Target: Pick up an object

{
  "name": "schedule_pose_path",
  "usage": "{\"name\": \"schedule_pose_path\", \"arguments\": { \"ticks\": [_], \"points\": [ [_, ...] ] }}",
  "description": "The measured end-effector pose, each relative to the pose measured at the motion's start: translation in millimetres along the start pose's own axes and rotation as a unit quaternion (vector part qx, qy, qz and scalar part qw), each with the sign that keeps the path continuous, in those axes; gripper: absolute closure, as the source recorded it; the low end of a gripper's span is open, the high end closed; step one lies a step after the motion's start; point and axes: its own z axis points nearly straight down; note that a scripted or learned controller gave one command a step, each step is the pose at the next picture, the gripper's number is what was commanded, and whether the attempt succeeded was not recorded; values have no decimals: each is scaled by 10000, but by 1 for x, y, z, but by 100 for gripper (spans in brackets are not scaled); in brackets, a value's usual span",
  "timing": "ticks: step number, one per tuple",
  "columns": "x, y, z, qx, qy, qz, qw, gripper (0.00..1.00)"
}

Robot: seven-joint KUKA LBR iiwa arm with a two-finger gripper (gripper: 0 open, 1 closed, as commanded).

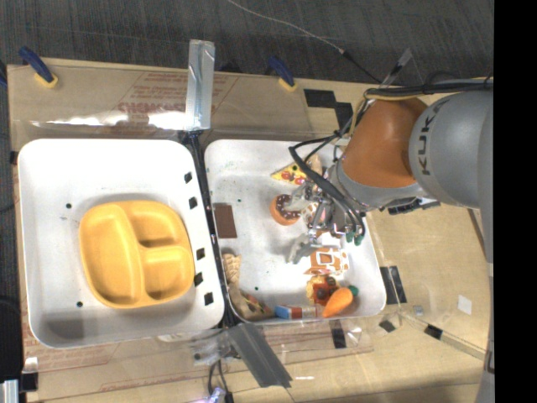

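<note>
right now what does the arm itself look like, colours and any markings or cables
The arm is smooth, rounded grey with black KUKA lettering on its side, and a broad orange band above the wrist. Black cables loop off the wrist. The gripper is bare metal, cluttered with small parts.

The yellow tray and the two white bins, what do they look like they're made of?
Yellow tray: probably molded plastic, smooth with a soft sheen and rounded compartments. White bins: likely thin formed plastic, matte with rounded corners, though the view leaves that open.
</note>
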Motion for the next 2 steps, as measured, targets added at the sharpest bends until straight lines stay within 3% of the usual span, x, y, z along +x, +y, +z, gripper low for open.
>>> {"name": "schedule_pose_path", "arguments": {
  "ticks": [1, 2],
  "points": [
    [-6, 41, 23, -13, 5, 562, 9984, 0],
    [-8, 42, 12, -9, -18, 524, 9986, 100]
  ]
}}
